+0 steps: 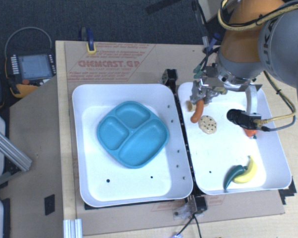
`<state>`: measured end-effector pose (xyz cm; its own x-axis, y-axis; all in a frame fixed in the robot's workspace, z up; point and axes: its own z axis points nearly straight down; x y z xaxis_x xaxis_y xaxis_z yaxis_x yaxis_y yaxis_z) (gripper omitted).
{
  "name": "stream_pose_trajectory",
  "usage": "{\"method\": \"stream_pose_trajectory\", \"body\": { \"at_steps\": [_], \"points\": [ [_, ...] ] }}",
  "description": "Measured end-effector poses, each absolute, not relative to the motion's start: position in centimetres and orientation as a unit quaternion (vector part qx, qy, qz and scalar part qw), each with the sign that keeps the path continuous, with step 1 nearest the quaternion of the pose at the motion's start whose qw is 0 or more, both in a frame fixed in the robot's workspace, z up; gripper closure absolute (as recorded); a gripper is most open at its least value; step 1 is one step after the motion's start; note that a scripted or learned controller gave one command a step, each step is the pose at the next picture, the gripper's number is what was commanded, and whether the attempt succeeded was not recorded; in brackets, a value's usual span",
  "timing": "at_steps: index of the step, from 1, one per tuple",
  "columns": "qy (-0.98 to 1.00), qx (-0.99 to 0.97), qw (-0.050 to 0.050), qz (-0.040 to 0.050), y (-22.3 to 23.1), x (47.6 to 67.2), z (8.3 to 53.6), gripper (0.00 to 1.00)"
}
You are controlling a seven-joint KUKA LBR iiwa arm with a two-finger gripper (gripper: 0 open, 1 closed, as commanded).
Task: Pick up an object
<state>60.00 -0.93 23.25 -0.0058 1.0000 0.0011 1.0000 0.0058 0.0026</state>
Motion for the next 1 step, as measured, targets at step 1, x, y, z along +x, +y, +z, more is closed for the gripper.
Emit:
{"method": "stream_pose_trajectory", "body": {
  "at_steps": [1],
  "points": [
    [0.709,0.705,0.001,0.0007,4.24,61.08,22.01,1.0]
  ]
}}
